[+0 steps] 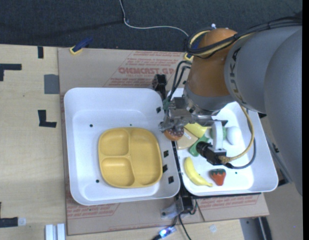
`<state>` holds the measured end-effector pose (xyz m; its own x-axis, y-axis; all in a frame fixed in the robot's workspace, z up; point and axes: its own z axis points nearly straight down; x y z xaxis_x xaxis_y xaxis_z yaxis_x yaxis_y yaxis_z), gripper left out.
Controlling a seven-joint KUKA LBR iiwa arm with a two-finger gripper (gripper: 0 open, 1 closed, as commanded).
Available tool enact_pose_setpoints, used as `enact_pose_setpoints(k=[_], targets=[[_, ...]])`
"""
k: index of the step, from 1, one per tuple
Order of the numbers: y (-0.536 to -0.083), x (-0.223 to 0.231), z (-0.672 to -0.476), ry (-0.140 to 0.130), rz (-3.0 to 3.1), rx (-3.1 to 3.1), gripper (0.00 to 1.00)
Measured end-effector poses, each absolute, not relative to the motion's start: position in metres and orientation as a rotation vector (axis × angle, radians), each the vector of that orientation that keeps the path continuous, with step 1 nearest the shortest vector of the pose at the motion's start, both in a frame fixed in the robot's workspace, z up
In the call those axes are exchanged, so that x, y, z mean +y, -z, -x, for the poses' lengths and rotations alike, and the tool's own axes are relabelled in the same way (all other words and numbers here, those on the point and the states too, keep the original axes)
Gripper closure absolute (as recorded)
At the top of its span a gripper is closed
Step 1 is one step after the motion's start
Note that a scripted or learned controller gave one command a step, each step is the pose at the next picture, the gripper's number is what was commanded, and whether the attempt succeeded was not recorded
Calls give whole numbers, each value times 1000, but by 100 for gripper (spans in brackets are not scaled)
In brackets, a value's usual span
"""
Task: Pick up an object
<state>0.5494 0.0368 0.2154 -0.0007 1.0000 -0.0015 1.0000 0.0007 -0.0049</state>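
My gripper [173, 125] hangs over the left edge of the right bin [254, 184], below the arm's orange band. Right at its tip is a small brown and orange round toy [171, 133], which overlaps the rims where the two bins meet. I cannot make out whether the toy is gripped or just lies under the tip. In the right bin lie a yellow banana [196, 174], a red strawberry [218, 176], a green piece [193, 148], a pale yellow piece [195, 130] and a white object [231, 134].
The left bin [81, 114] holds a yellow divided plate [129, 157]. A black block with a cable [212, 155] hangs off the wrist over the right bin. Brown cardboard [119, 69] lies under both bins, and the arm's bulk covers the right bin's far side.
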Motion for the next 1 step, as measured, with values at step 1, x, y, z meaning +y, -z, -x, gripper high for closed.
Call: enact_pose_setpoints(k=[1], targets=[[-216,48,-557,-3,2217,-2224,100]])
